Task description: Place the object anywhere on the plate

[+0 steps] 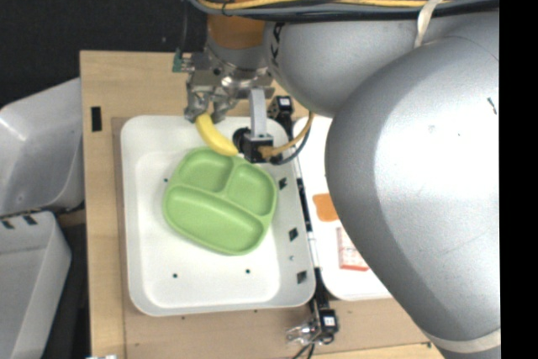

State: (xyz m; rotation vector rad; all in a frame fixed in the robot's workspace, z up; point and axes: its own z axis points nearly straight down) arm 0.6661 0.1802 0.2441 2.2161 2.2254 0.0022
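- Nearest, at right: bulky grey arm (420, 181), reaching over the right bin (353, 286).
- Banana (214, 136) at the plate's far rim, seemingly between the tips of the gripper (210, 107).
- Green plate (220, 202) in the left bin (155, 282).
- Best lowered nearer, over a compartment, before letting go.

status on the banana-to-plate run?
Done: the arm has reached over the left bin, with the pincer at the banana. In hand: the banana sits right under the pincer, at the green plate's far rim; a firm grip isn't clear. Left: get the banana resting on the plate.
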